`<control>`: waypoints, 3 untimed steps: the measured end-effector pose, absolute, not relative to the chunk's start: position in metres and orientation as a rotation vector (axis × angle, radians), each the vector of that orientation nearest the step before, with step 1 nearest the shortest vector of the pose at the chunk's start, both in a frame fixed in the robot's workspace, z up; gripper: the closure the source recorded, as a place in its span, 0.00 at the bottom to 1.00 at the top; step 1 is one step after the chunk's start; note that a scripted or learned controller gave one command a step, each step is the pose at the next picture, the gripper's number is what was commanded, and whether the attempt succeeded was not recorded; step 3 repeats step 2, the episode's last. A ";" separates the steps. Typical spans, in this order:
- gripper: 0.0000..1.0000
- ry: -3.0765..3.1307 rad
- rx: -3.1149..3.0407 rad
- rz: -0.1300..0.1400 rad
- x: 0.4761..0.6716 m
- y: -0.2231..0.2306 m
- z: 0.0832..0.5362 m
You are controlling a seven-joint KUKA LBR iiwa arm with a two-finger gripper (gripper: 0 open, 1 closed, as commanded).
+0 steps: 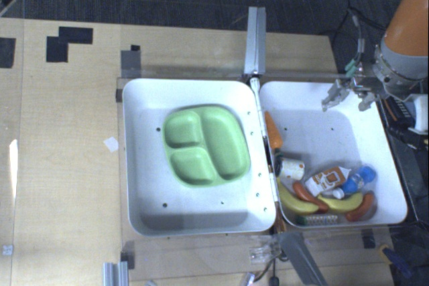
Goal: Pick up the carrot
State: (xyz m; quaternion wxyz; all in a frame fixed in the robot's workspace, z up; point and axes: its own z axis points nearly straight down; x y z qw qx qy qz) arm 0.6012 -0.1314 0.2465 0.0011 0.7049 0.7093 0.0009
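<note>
Gripper (348,96) hanging over the right bin's (375,137) far edge, fingers spread apart and holding nothing, carrot (273,131) lying against that bin's left wall, well apart from it

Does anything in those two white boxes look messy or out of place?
Mildly. The carrot leans against the right bin's left wall, apart from everything else. The other items, such as the banana, lie jumbled in that bin's near corner. The green tray sits neatly in the left bin.
</note>
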 end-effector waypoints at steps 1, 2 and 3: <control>0.00 2.167 2.272 0.003 0.631 -0.088 0.144; 0.00 2.450 1.950 0.013 0.535 -0.101 0.090; 0.00 2.450 1.950 0.013 0.535 -0.101 0.090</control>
